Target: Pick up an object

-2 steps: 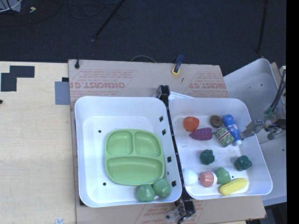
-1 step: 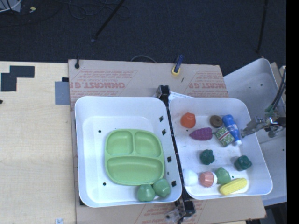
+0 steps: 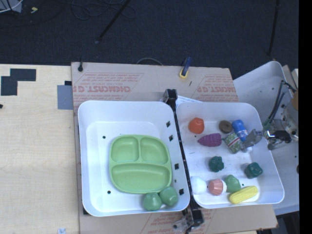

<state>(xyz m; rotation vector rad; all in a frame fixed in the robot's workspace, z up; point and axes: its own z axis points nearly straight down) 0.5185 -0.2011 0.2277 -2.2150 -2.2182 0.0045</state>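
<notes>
green packet (image 3: 232, 142): right bin (image 3: 265, 113), far-right part, lying tilted. It's the item closest to the gripper, looks like it's just beside it or touching it, honestly can't say which
blue can (image 3: 239, 128): right behind the packet, toward the bin's far edge, also tipped at an angle
brown disc (image 3: 225, 126): just left of the blue can
purple piece (image 3: 210, 140): left of the packet, roughly mid-bin, lying flat
orange piece (image 3: 196, 125): far-left part of the right bin, near the divider wall
dark green pieces: one mid-bin (image 3: 216, 164), one by the right wall (image 3: 253, 169), well apart
near edge row: white ball (image 3: 198, 184), pink cup (image 3: 215, 186), light green piece (image 3: 232, 183), yellow corn (image 3: 243, 194), all bunched along the near edge
gripper (image 3: 253, 139): reaching in over the right bin's right wall, low, next to the packet. Open or closed? Can't tell from this angle, and nothing visibly held
left bin (image 3: 92, 116): green divided plate (image 3: 140, 164) in the middle, two green round pieces (image 3: 160, 199) just past its near-right corner, against the bin's near edge
tabletop (image 3: 34, 150): light wood, bins sit on cardboard at its right end
</notes>
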